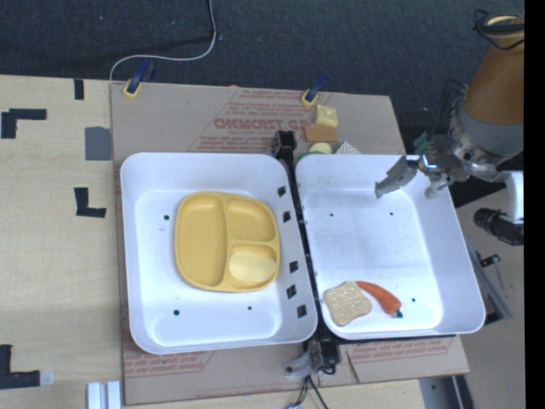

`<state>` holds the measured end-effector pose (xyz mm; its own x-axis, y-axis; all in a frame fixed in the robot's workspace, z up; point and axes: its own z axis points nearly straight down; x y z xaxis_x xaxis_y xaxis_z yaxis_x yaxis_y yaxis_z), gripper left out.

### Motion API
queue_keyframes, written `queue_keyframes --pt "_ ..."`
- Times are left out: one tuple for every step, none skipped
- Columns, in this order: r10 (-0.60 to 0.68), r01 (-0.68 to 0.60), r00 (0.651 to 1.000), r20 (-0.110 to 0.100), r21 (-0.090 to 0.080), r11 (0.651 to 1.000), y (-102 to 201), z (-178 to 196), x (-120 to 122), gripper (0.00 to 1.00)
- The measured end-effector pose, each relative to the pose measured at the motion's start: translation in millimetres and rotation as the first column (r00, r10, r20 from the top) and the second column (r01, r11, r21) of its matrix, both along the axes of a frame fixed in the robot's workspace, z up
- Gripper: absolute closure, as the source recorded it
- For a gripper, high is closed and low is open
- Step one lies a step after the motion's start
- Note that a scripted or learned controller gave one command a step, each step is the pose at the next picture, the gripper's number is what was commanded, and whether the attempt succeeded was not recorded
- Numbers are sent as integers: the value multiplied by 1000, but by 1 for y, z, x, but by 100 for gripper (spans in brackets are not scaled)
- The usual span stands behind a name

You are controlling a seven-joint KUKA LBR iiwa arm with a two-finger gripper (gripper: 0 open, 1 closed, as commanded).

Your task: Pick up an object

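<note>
Orange, the tapered plastic carrot (380, 296) lies by the right white bin's (443, 254) front edge, just beside the round speckled bread slice (347, 303). The tool (409, 175), released, hovers near the far edge; it should descend straddling the carrot crosswise.

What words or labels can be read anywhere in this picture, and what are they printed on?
"CHEMCAST" (roughly; the letters are blurred): red print on the brown cardboard sheet under the bins.
More red print along the cardboard's edges: too small and blurred to read.
</note>
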<state>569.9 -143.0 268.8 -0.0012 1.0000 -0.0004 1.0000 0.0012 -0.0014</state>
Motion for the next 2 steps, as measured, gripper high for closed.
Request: queue_keyframes --pt "-2 2 1000 -7 3 1000 1 -93 -53 0" --pt "-2 2 1000 1 0 1000 3 -188 -87 0"
